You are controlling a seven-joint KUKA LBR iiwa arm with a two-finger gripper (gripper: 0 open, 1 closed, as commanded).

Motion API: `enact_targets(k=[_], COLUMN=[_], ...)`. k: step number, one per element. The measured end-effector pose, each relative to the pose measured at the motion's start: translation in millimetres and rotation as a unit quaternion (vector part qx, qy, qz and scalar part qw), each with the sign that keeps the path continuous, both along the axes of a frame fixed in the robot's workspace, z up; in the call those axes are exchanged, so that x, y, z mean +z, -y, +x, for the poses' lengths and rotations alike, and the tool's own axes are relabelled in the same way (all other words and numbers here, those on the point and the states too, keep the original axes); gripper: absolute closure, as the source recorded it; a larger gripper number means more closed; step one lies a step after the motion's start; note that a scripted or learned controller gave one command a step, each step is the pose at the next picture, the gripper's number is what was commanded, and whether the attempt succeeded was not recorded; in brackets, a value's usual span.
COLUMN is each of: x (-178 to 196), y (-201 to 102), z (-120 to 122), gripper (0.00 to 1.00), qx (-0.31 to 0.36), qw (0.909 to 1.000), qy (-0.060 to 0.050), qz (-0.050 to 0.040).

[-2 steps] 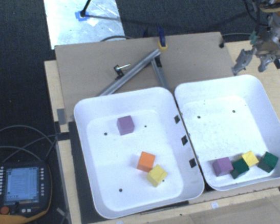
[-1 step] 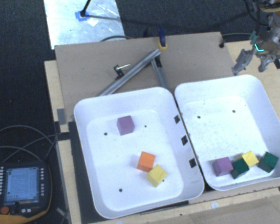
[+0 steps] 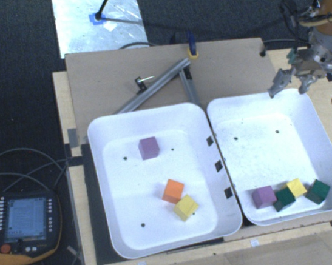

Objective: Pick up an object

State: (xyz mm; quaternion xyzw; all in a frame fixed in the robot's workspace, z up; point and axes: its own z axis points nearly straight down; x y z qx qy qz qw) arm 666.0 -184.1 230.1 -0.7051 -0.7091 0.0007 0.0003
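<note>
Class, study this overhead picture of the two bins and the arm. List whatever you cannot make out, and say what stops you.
1. Arm: cut off by the camera view's right edge above the orange band.
2. Left dark green block: partly covered by the small yellow block.
3. White piece under the orange block: mostly hidden, identity unclear.
4. Teach pendant screen: too small to read.

Even overhead light, both white bins [image 3: 213, 122] near blown out, foil sheet [image 3: 98, 19] at upper left glaring, short soft shadows under the cubes, dark carpet underexposed, overall slightly soft and grainy.
</note>
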Motion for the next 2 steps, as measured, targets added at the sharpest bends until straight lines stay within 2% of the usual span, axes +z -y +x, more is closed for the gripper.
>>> enact_targets(k=[1,2], x=[-55,-114], y=[-10,-3], z=[-3,-8], gripper=[0.0,0.0], qx=[0.0,-0.002], qw=[1.0,1.0], qy=[-0.001,-0.001], qz=[0.0006,0.0004])
